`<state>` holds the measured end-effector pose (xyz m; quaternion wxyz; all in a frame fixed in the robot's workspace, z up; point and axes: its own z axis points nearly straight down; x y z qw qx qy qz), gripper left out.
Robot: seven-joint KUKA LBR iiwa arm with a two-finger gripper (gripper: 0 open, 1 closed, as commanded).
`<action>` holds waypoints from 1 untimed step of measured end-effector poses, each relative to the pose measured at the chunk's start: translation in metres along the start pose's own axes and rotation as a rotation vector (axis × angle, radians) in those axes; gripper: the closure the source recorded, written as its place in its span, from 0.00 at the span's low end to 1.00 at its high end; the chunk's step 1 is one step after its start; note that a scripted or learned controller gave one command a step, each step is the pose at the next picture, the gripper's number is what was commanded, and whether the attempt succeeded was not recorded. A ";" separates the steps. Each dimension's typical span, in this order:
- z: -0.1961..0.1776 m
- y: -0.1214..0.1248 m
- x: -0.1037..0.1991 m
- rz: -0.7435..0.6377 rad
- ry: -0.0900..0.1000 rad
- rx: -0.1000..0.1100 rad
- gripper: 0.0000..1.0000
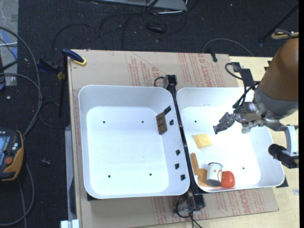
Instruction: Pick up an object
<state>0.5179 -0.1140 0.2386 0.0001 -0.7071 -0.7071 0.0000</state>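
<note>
Red print on the cardboard worktop [142, 68] is unreadable. Left bin [95, 99]: brown block [162, 124]. Right bin [266, 175]: yellow sponge [203, 140], white mug [214, 174], red ball [228, 179], orange stick [196, 167]. End effector [221, 126] above sponge, finger state can't tell, nothing visibly held.

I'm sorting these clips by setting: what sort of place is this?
Probably a robotics lab: a grey and orange arm reaches over two white bins on a cardboard-topped bench, with loose cables on the dark floor.
</note>
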 end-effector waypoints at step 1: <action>0.000 0.000 0.000 0.000 0.000 0.000 0.00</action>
